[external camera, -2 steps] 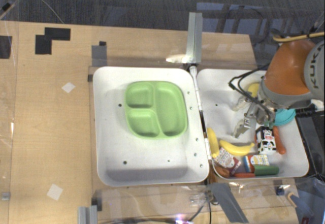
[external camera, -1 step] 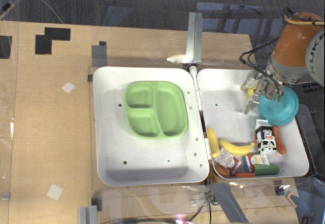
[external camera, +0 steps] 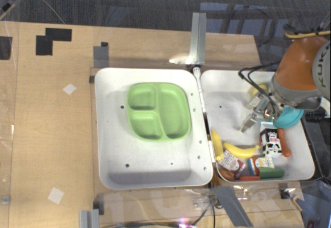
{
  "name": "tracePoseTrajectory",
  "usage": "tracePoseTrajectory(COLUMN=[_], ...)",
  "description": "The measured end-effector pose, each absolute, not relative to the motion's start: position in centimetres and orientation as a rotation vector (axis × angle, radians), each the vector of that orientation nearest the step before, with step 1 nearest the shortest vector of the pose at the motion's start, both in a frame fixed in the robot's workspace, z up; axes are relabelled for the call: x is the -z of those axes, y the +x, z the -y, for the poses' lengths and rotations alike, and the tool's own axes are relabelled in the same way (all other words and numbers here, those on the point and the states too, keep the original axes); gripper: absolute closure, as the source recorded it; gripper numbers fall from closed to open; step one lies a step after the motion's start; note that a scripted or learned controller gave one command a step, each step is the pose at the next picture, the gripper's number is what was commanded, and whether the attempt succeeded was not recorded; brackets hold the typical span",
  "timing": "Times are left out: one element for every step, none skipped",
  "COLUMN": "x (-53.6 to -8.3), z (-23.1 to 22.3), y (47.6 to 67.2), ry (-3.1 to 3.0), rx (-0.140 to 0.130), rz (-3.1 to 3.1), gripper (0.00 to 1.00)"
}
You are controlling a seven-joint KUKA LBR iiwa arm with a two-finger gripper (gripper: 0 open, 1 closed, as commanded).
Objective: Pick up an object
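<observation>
My gripper [external camera: 249, 116] hangs over the middle of the right bin [external camera: 222, 92], open, with nothing between its fingers. Just to its right, under the wrist, lies a teal bowl-like object [external camera: 290, 117]. A yellow item [external camera: 258, 90] peeks out behind the gripper. Below the gripper lie a banana [external camera: 243, 150] and a black-and-white carton [external camera: 271, 141]. Along the bin's front edge sit a green block [external camera: 272, 172], a small white box [external camera: 265, 162] and a snack packet [external camera: 232, 165].
The left bin [external camera: 111, 134] holds a light green divided plate [external camera: 158, 111]. A metal divider [external camera: 203, 118] runs between the bins. The arm and its black cables [external camera: 253, 73] cover the right bin's back right corner.
</observation>
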State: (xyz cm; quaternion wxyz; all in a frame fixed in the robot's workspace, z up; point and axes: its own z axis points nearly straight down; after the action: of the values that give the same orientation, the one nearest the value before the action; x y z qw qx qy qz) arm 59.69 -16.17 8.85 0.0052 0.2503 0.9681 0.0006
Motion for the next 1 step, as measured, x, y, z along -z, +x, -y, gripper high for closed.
tracePoseTrajectory(x=[-8.94], z=[15.23], y=[56.43], ry=[0.852], rx=[-0.002], rz=[-3.011], gripper=[0.00])
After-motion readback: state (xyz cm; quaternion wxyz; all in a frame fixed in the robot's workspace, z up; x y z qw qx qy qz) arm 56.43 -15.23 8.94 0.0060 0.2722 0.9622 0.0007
